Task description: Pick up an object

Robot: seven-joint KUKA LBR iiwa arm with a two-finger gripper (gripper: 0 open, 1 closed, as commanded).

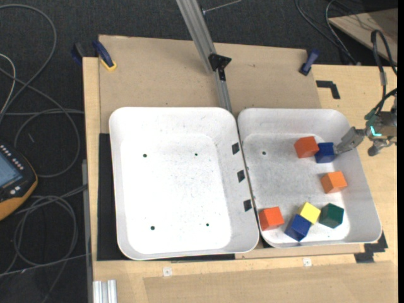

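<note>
High slanted view over bins (126, 125).

We are seeing blue clamps (105, 55) gripping the bench at ten and one o'clock, cables (38, 112) lying at nine o'clock.

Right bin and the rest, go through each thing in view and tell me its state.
Right bin: holds seven blocks.
Left bin: no blocks in it.
Orange block: touching small blue block.
Yellow block: leaning on big blue block.
Green block: resting by near rim.
Gripper: at right bin's edge, holding nothing visible.
</note>
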